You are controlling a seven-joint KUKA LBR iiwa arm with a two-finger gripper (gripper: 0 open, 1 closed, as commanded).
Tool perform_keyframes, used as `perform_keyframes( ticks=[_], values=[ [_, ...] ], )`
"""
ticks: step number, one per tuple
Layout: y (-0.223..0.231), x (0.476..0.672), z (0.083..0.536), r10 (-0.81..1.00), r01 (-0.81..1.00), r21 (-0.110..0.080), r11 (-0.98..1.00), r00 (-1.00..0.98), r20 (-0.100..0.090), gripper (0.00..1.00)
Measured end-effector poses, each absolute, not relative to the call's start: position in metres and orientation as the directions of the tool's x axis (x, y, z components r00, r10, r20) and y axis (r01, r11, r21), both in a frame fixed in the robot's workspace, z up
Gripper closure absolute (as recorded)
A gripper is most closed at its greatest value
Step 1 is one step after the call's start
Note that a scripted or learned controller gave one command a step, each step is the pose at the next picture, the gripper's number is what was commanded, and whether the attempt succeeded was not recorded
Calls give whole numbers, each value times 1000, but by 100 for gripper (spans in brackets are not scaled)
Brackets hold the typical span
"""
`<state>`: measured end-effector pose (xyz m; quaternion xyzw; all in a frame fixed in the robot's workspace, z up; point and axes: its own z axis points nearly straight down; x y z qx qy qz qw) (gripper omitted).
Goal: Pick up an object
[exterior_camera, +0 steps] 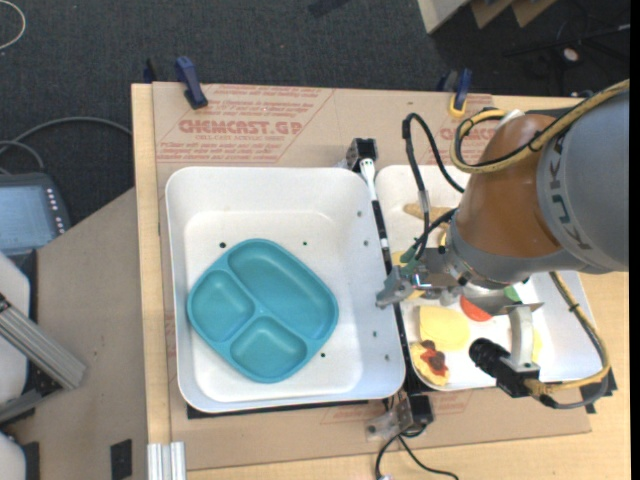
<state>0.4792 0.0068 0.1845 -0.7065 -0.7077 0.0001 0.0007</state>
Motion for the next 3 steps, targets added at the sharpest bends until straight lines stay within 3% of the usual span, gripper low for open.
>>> perform_keyframes(
  ticks=[1,2,3],
  values=[
    [6,480,195,1000,1000,1,0,0,0,100],
    [63,479,184,1000,1000,-3,4,-4,1,100],
    [133,557,110,1000,1000,6,7,-7,3,100]
  ],
)
